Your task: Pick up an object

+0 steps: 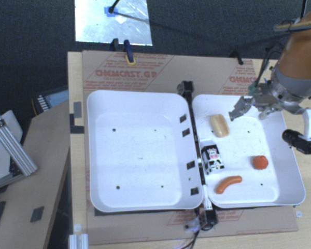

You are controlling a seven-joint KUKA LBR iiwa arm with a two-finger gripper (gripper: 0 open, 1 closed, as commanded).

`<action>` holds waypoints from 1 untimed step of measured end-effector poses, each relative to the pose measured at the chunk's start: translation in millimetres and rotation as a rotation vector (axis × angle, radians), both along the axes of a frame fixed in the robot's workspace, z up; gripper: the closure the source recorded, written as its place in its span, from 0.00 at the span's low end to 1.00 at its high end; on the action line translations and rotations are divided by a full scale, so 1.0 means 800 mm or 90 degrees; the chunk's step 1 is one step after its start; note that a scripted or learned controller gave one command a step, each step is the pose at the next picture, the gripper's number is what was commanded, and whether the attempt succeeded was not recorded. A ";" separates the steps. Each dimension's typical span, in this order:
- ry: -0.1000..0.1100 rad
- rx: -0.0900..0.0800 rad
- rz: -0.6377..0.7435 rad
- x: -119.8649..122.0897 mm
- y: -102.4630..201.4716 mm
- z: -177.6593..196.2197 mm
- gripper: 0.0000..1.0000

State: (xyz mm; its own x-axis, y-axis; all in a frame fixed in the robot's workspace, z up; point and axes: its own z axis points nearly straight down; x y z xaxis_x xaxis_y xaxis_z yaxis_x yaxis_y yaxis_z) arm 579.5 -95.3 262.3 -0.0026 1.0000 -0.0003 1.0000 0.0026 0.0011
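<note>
The pincer (242,109) hangs above the right bin (285,191), touching nothing.

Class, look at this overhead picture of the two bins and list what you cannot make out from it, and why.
- Gripper: blurred and seen from above at a slant; whether it is open or shut cannot be told.
- Arm: cut off by the right and top edges.
- Small black-and-white toy in the right bin: too small to tell what it is.
- Bench lettering: partly covered by the bins.
</note>
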 end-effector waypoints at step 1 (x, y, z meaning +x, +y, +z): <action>0.003 0.001 -0.003 -0.065 -0.040 -0.088 0.00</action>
State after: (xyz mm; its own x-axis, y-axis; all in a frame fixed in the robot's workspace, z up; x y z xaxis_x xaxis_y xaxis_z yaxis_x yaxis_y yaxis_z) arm 527.7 -127.0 191.9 0.0018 1.0000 0.0009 1.0000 -0.0018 -0.0041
